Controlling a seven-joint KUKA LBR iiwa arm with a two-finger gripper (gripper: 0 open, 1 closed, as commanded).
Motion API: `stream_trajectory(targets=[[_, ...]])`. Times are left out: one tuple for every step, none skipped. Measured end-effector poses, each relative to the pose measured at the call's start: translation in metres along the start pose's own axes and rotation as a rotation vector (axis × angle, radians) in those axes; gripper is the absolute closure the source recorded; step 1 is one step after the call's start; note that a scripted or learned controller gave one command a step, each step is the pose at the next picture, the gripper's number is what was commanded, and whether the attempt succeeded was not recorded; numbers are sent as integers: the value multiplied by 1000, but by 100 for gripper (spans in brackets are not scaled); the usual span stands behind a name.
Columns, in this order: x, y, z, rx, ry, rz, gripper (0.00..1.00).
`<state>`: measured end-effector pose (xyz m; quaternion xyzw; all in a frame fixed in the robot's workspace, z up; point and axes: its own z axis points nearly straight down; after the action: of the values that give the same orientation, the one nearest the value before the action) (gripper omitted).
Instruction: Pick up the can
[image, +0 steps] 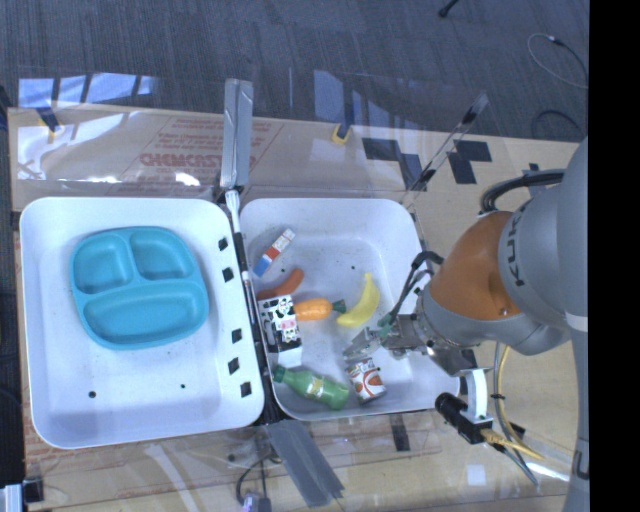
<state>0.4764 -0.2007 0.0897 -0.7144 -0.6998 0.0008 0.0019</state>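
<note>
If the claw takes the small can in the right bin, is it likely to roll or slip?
The can looks tilted, so its round side could probably roll when nudged. Its printed surface seems smooth, perhaps slippery in a loose grip. The green bottle lies close on one side and might be bumped.

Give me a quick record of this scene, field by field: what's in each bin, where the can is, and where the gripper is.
left bin: blue divided tray
right bin: can, banana, carrot, green bottle, cow-print carton, tube, sausage
can: near front wall, beside the green bottle
gripper: just above the can
task state: can not lifted yet
</note>
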Motion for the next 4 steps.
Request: stream_trajectory(targets=[[5,-1,1,3,3,-54,0],[1,0,0,1,1,-72,0],[7,0,1,3,4,-102,0],[-10,20,0,2,1,81,0]])
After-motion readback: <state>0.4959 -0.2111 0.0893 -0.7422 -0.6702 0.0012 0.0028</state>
